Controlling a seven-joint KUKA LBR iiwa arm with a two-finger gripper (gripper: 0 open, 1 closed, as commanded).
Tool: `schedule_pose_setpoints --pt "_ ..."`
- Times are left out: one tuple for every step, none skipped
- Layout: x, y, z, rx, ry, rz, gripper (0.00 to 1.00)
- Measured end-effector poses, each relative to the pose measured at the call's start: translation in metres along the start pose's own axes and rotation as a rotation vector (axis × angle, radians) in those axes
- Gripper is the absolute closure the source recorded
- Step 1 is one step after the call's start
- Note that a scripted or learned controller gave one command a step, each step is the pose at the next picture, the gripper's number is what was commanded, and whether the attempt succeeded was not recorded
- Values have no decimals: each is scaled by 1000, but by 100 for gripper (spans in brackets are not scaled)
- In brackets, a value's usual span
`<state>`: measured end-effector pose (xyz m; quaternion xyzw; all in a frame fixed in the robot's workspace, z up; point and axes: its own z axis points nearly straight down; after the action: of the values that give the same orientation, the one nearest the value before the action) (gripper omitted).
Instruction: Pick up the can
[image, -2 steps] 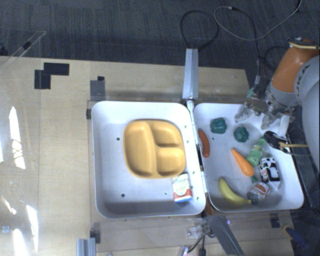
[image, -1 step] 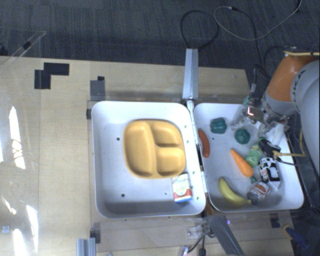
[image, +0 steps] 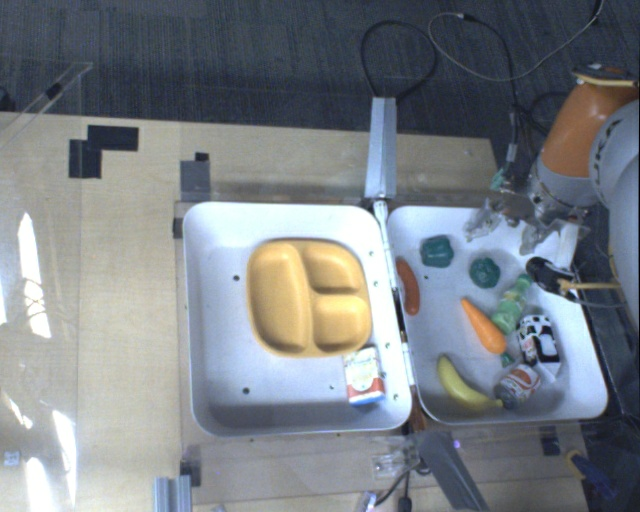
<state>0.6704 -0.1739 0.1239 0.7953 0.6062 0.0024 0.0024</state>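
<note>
While the grey arm with its orange band reaches in from the right, its gripper (image: 512, 222) hangs over the far edge of the right bin (image: 590, 385), with two pale fingers (image: 484, 222) splayed well apart and nothing between them. Just below it lie two teal lumps, the darker teal block (image: 437, 250) nearer the divider and the rounder teal piece (image: 485, 271) beside it.

Both white bins sit side by side on a pale wooden bench (image: 110, 300), with a metal post (image: 381, 150) rising between them at the far side. Dark carpet (image: 250, 50) lies beyond, crossed by black cables. A clear panel glints at the left.

Toward the near right corner of the right bin the can (image: 518, 383) lies tipped on its side, silver end showing, with a red and white label. It touches the tip of a banana (image: 462, 384) and sits just under a black-and-white cow toy (image: 539, 338). A carrot (image: 484, 325) and a green bottle (image: 512, 303) lie nearby, and a red sausage (image: 407, 285) rests by the divider. The left bin (image: 210, 320) holds a yellow divided tray (image: 308, 296) and a small carton (image: 364, 377).
</note>
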Motion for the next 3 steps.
schedule_pose_setpoints --pt "-3 -32 37 1 0 8 0" --pt "-19 5 37 3 1 10 0" --pt "-3 0 38 4 -2 23 0"
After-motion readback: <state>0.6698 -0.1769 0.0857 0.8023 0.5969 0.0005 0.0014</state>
